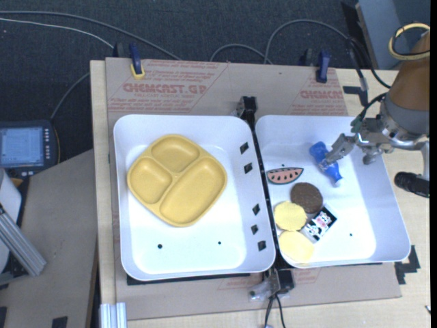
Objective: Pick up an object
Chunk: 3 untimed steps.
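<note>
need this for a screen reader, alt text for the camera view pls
A grey robot arm reaches in from the right, its gripper at a blue object in the right white bin, which also holds a watermelon slice, a brown disc and two yellow discs. The left bin holds a yellow divided plate.

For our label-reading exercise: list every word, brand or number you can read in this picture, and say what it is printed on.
"CHEMCAST" in red, followed by letters like "G.P", on the brown board behind the bins.
Same red print repeated, partly cut off, on the board's right side.
Small screen at left: too blurred to read.
</note>
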Each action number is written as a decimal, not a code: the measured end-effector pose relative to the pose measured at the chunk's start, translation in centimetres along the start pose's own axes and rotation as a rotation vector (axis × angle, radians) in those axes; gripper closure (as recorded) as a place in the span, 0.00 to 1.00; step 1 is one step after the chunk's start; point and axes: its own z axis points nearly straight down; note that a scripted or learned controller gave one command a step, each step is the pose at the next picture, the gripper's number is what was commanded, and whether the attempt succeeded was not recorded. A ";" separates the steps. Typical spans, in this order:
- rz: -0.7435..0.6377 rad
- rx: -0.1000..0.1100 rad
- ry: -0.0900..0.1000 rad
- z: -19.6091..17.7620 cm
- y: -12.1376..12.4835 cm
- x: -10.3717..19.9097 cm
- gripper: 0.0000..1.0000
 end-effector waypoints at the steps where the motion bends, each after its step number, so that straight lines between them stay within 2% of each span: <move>1: -0.003 -0.012 -0.003 -0.6 0.3 0.0 0.00; 3: -0.002 -0.006 0.000 9.0 -0.2 0.2 0.00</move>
